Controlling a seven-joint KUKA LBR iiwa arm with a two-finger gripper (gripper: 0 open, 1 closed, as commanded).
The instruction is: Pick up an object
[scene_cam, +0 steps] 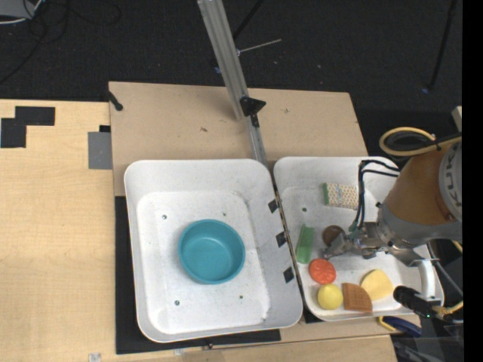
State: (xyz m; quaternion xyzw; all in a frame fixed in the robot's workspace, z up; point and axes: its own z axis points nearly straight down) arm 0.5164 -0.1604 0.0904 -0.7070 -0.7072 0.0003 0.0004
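Candidates crowd the right bin [302, 176]: a brown ball [330, 234] touching the gripper [341, 245], a red ball [322, 271] and a yellow ball [329, 297] just below, a green block [305, 243] to the left. We cannot tell how far the jaws stand apart, nor whether they hold anything. We would centre over the brown ball, descend straight, and close without nudging its neighbours. The left bin [143, 179] holds a teal bowl [212, 251].

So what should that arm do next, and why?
Probably lower the end effector a little onto the brown round object just beside it in the right bin. Nothing seems held yet, and the red ball and green piece crowd close.
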